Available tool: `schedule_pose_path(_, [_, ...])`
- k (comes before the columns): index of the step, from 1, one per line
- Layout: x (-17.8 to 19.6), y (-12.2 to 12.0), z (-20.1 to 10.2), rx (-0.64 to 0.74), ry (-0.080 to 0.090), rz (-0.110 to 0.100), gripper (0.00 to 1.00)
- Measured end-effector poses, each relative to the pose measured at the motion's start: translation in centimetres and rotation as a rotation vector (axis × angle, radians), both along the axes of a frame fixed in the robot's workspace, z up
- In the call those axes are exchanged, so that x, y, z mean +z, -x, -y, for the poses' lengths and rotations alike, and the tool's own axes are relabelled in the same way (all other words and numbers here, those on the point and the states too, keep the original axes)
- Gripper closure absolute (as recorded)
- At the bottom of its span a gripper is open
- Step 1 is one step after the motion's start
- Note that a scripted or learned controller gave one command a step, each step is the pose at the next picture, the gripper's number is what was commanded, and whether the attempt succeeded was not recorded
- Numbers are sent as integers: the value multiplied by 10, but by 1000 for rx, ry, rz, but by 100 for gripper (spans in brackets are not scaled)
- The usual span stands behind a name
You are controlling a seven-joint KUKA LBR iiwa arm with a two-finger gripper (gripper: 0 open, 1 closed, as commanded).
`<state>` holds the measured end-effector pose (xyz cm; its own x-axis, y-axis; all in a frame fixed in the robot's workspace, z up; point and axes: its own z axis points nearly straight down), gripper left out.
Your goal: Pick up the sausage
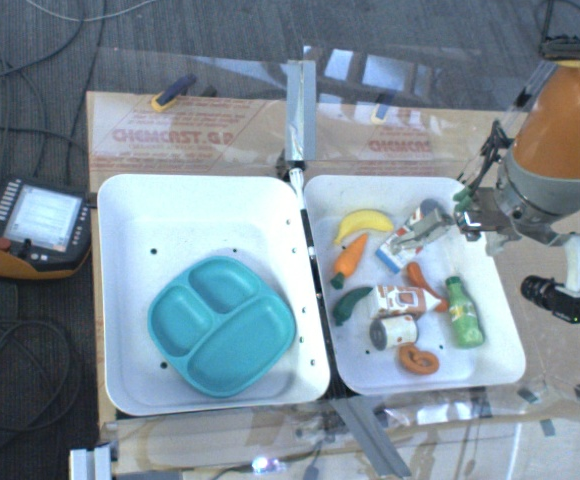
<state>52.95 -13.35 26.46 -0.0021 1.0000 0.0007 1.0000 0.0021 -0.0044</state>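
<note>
The sausage [421, 279], a short orange-red link, lies in the right bin [500, 363] near its middle. It rests against the top right of a small white and brown carton [402, 299]. My gripper [417, 228] hangs low over the bin's upper middle, just above and slightly left of the sausage and apart from it. It reaches in from the grey and orange arm [550, 158] on the right. A blue and white packet [389, 256] lies right under the gripper's tip.
The right bin also holds a banana [362, 223], a carrot [349, 259], a dark green vegetable [350, 303], a can [394, 330], a green bottle [462, 313] and an orange ring [419, 360]. A teal divided plate [222, 324] sits in the left bin [130, 218].
</note>
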Motion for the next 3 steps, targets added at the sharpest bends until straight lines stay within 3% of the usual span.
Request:
schedule_pose_path(1, [-116, -34, 35, 25, 0, -1, 0])
schedule_pose_path(2, [-173, -46, 47, 40, -1, 0, 0])
schedule_pose_path(3, [-167, -46, 47, 39, -2, -2, 100])
